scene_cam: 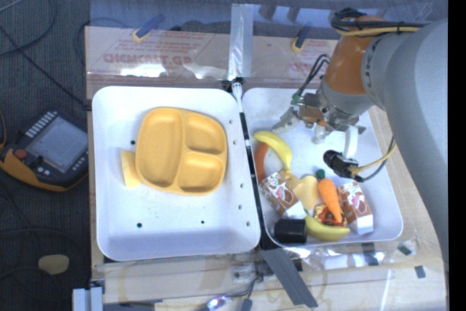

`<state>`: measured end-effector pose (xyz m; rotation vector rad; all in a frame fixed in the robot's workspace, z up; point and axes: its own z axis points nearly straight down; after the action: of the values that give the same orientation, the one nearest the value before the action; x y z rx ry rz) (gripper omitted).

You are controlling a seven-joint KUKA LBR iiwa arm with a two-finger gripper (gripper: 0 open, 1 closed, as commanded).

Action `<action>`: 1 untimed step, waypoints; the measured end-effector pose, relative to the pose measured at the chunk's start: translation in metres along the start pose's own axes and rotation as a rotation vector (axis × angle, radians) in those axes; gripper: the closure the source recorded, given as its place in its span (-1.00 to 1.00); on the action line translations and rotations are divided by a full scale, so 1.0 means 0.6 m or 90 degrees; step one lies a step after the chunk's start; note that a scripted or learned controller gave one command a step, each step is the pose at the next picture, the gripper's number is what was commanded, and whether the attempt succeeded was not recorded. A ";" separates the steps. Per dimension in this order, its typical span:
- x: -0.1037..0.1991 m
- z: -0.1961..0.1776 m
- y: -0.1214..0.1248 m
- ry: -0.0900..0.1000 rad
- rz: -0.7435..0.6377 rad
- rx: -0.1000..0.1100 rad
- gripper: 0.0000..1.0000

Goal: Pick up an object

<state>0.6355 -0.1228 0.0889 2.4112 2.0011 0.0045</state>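
arm comes in from 3 o'clock, claw (329, 129) hanging over the upper part of the right bin (386, 226), roughly 12 o'clock of the pile. can't tell how far the claw is open from this angle, and nothing shows gripped in it.

candidate objects sit bunched in the lower half of the right bin, toward 6 o'clock: upper banana (276, 147) at the top of the pile, just below-left of the claw, with something orange-red tucked against the bin wall beside it. below that a snack packet (279, 193), a pale pear-like piece (307, 191), a carrot (329, 200) lying over a second banana (327, 231), a small carton (356, 205) at 4 o'clock of the pile, black block (290, 231) at the bottom edge. they touch and overlap, so a clean grasp looks hard in the middle of the heap.

left bin (109, 229) holds a yellow divided tray (180, 149), with a yellow flat piece (130, 167) poking out at its 9 o'clock side.

my read: pre-grasp, nothing picked yet. upper banana is nearest and least crowded, so the likeliest target. risk: fingers glancing off its curve.
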 end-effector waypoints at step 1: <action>0.021 -0.002 -0.075 0.001 -0.096 -0.002 -1.00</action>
<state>0.5934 -0.1019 0.0899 2.2518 2.1753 0.0085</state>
